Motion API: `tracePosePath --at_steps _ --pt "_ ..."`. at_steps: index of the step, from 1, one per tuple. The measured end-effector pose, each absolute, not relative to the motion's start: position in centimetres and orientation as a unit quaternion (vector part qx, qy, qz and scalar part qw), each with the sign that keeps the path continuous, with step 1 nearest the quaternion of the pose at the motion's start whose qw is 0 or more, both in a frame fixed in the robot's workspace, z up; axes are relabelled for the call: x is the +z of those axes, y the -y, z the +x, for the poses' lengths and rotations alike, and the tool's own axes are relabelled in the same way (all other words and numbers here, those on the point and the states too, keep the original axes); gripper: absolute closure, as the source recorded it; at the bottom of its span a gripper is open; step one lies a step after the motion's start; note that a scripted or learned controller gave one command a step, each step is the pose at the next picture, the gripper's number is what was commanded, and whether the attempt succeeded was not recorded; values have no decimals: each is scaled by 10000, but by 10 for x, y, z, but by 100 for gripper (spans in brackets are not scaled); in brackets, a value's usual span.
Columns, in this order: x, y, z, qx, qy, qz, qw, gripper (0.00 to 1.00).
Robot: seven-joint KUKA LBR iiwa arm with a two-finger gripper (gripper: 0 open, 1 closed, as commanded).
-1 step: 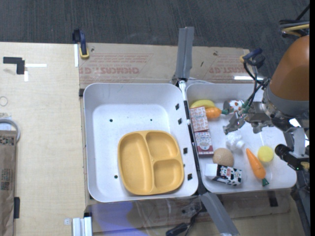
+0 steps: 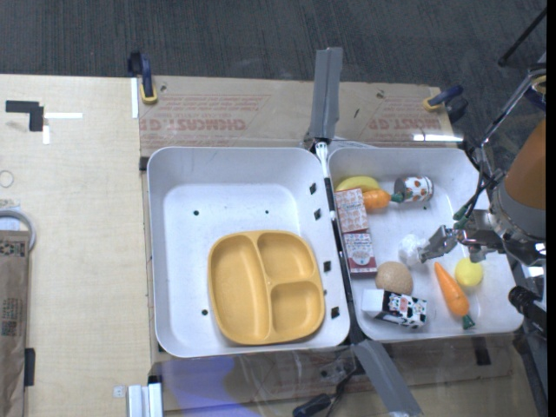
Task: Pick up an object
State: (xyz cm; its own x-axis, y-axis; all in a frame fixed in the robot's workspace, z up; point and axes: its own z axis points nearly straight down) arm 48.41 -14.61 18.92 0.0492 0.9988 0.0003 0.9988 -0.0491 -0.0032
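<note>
Reaching in from three o'clock, my arm has its two-finger gripper (image 2: pixel 439 243) low over the right-hand white bin (image 2: pixel 382 159), near its centre. I cannot tell how the tool is set, and I see nothing held.

Contents noted: a small white crumpled object (image 2: pixel 410 250) touching or just beside the tool tip at nine o'clock; a round yellow lemon-like ball (image 2: pixel 469 273) and an orange toy carrot (image 2: pixel 451 292) at five o'clock; a tan rounded lump (image 2: pixel 394 277) and a black-and-white carton (image 2: pixel 403 308) at seven; a red-and-white flat packet (image 2: pixel 354 228) along the left wall; a yellow banana (image 2: pixel 358 183) and an orange ball (image 2: pixel 376 200) at eleven.

The left white bin (image 2: pixel 174 233) bears a yellow three-compartment plastic tray (image 2: pixel 265 287).

Judgement: approach stage, no pick made. The next move calls for centring on the white object, then closing and lifting straight.
</note>
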Motion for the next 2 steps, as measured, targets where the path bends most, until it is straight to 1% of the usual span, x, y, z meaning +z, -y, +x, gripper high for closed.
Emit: tracePosePath --at_steps 1,2 --pt "121 176 480 10 6661 -7458 21 0" --pt "90 186 477 9 6753 -7375 20 0"
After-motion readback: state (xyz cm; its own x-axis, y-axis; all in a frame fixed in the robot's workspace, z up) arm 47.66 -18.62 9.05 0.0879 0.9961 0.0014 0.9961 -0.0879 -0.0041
